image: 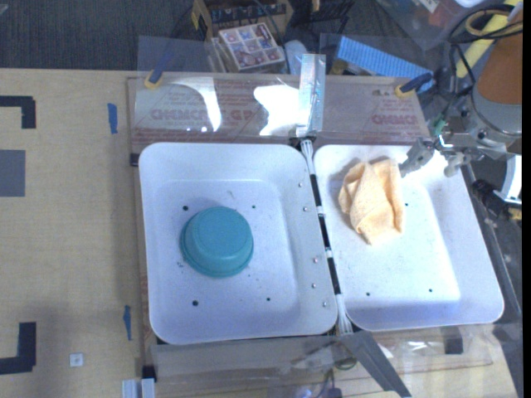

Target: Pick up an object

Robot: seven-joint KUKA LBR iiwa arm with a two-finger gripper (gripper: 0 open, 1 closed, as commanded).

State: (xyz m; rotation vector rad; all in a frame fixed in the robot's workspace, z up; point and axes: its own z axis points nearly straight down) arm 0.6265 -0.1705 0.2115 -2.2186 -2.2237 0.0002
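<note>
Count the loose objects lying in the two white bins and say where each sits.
2. A teal bowl, upside down, lies in the left bin; a crumpled orange cloth lies in the right bin's far-left part.

Left bin: one obstacle, a teal bowl upside down on the floor, left of centre. Bare floor all round it; widest run lies to its right, toward the divider.

Right bin: crumpled tan cloth in the upper left part, near the divider side. Lower half and right side of the floor are bare.

Gripper sits over the right bin's upper right corner, just beside the cloth's top right edge, taking up that corner.

Raised rims of both bins meet down the middle, forming a ridge between them. Clear panels stand along the far edge.
</note>
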